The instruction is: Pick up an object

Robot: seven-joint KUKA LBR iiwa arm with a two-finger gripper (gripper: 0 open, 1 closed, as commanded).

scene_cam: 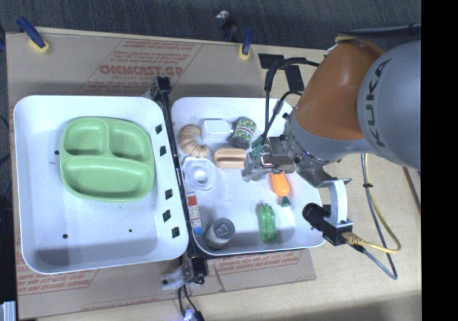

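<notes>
- Dark carpet lies beyond a cardboard-covered bench (143, 55) that bears two shallow white bins side by side.
- My left white bin (28, 191) holds a pale green three-section plastic tray (107, 157), toward its far edge.
- My right white bin (236, 244) carries the clutter: a tan bread-shaped toy (192, 139) and a small white box (213, 129) near the far edge, a green-labelled round can (244, 131) beside them, a brown hot-dog-like piece (229, 158), a white cup-like piece (198, 171), a grey round can (220, 229) at the near edge, and a green ridged vegetable-shaped toy (267, 221).
- An orange carrot-shaped toy (280, 185) lies toward the bin's right edge, just beside my gripper (259, 162).
- My gripper hangs low over the bin's middle; whether it is parted or closed I cannot tell.
- I judge the step to be the approach: nothing is visibly held.
- Next, I need to settle straight over one piece, likely the carrot or the hot-dog piece, and descend without nudging neighbours.
</notes>
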